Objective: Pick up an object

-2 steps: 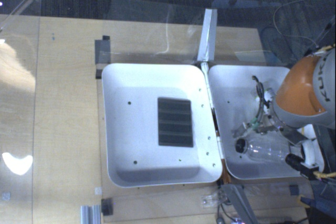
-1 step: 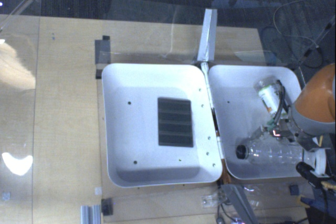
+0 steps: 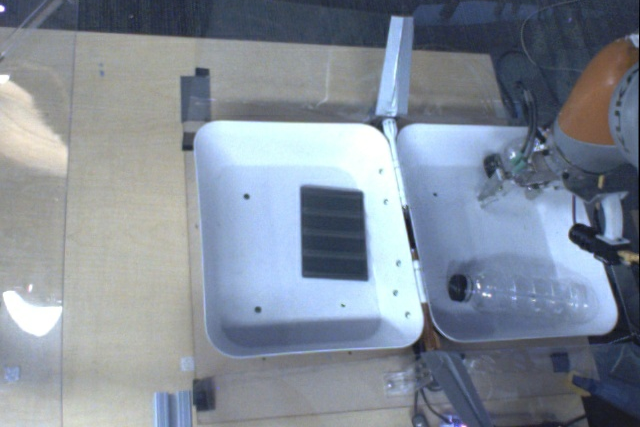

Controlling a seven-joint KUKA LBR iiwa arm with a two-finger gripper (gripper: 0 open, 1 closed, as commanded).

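Bottle [image 3: 520,293], clear plastic with a dark cap, lies on its side in the right bin [image 3: 440,165], close along that bin's near wall, with its cap pointing toward the divider between the bins. You have open white floor on its far side, between it and the pincer [image 3: 497,177].

Your pincer sits in the upper part of the same bin, reaching in from the right, well apart from the bottle. Its fingers look spread and nothing sits between them, though they are small and shiny, so judge that loosely. The arm [image 3: 600,115], grey with its orange band, crosses the bin's right edge.

Look at the left bin [image 3: 225,155]: a dark ribbed rectangular panel [image 3: 334,232] lies flat near its middle, with bare white floor all round it up to the rounded walls.

Both bins sit touching side by side on the wooden worktop [image 3: 110,215], which has wide room to the left.
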